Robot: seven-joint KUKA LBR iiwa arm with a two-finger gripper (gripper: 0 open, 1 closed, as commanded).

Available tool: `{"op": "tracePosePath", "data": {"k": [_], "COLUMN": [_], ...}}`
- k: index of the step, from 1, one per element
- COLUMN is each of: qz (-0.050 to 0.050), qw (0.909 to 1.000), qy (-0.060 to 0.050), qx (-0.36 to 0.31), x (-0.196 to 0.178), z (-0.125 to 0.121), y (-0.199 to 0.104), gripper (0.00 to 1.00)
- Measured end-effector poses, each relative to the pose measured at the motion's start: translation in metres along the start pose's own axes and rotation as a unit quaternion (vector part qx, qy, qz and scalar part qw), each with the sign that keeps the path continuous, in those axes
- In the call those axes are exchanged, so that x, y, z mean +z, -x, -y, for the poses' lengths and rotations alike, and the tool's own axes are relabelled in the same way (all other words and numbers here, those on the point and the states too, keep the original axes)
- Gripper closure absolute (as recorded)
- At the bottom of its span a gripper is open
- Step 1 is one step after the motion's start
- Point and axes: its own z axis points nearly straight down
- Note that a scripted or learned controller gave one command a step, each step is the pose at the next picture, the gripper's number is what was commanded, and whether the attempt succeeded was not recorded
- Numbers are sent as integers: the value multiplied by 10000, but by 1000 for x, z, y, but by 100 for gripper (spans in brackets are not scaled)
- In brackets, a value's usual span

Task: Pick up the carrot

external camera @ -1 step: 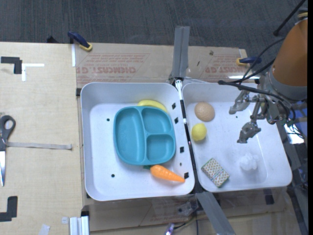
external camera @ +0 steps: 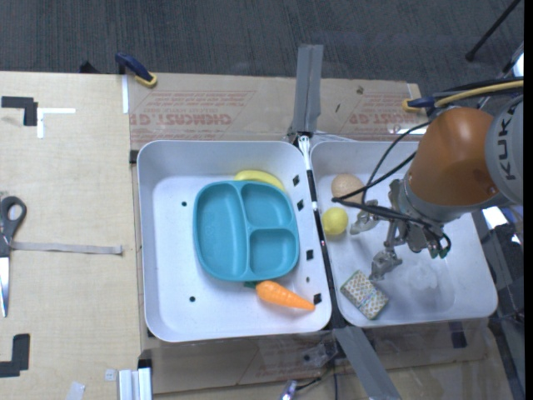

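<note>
**A:** Where's your carrot (external camera: 285,296)?

**B:** Left bin (external camera: 158,248), front edge, right under the blue tray (external camera: 246,229). Your gripper (external camera: 385,261) hangs in the right bin (external camera: 466,294) above a patterned block (external camera: 364,294), holding nothing, and I can't tell its state.

**A:** Risk?

**B:** You'll probably snag the divider, or clip the tray rim.

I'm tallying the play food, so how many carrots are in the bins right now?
1. The carrot lies in the left bin, at its near edge just below the blue divided plate. Another could be hidden under that plate or the arm.
</note>
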Motion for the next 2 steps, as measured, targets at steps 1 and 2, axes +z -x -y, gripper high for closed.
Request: {"op": "tracePosePath", "data": {"k": [1,2], "qz": [-17,-34], "qw": [9996,9929], "qy": [0,10], "qx": [296,1191], "x": [1,2], "z": [108,45], "y": [-49,-56], "gripper": [0,0]}}
